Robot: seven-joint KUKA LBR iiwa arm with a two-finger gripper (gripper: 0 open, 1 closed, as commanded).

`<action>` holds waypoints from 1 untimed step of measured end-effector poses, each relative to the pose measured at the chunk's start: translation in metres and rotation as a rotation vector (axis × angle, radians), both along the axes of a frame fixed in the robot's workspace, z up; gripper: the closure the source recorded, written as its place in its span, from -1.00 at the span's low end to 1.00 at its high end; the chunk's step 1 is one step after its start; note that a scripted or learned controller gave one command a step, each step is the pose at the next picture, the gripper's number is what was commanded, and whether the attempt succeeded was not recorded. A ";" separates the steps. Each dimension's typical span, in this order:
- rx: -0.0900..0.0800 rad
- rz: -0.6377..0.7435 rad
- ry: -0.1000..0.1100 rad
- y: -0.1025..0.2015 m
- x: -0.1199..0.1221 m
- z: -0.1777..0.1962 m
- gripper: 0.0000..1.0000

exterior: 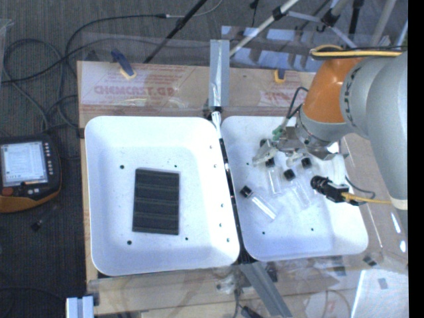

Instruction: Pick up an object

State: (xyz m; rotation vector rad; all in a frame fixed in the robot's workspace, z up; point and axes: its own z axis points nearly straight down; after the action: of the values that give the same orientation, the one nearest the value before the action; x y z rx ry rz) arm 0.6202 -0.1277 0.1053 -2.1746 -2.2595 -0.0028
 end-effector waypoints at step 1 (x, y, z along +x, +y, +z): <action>-0.012 0.028 -0.016 0.022 -0.015 -0.014 -1.00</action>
State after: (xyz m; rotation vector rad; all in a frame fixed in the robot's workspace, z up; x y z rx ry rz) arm 0.6050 -0.1061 0.0910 -2.1564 -2.3046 -0.0061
